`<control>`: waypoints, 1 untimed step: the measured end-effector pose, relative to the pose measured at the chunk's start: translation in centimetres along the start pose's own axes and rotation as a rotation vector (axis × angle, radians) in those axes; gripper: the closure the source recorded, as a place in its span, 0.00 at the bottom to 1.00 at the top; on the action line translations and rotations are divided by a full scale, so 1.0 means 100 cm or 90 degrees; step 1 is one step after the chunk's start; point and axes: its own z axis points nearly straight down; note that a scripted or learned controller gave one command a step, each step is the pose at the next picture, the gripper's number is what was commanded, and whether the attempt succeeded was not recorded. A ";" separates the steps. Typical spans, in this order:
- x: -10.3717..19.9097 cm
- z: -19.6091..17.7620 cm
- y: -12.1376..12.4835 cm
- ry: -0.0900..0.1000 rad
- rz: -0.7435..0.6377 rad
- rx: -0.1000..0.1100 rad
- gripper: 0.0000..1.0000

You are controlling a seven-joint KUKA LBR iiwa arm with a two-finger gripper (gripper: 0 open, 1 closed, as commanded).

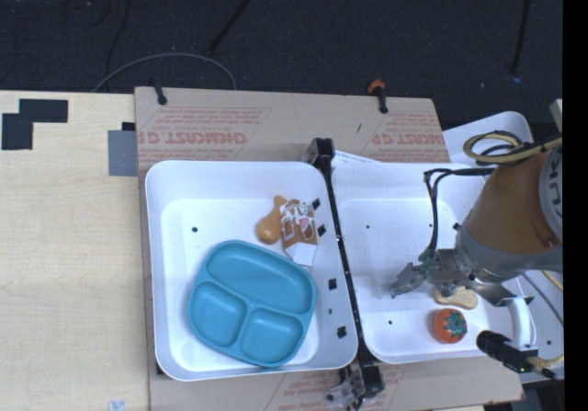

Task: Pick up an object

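The grey arm with its orange band (519, 207) reaches into the right shallow white bin (386, 216), its two-finger gripper (415, 279) low over the bin floor near the near edge; whether the jaws are wide or narrow cannot be told. A small red-orange round object (449, 325) lies by the near right corner, a pale beige oblong piece (458, 299) just behind it. In the left white bin (175, 216), a blue three-compartment plastic plate (251, 302) fills the near half, a brown and white toy figure (288, 222) beside its far edge.
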 end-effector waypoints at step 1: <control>0.001 0.036 0.000 -0.001 0.001 -0.003 0.00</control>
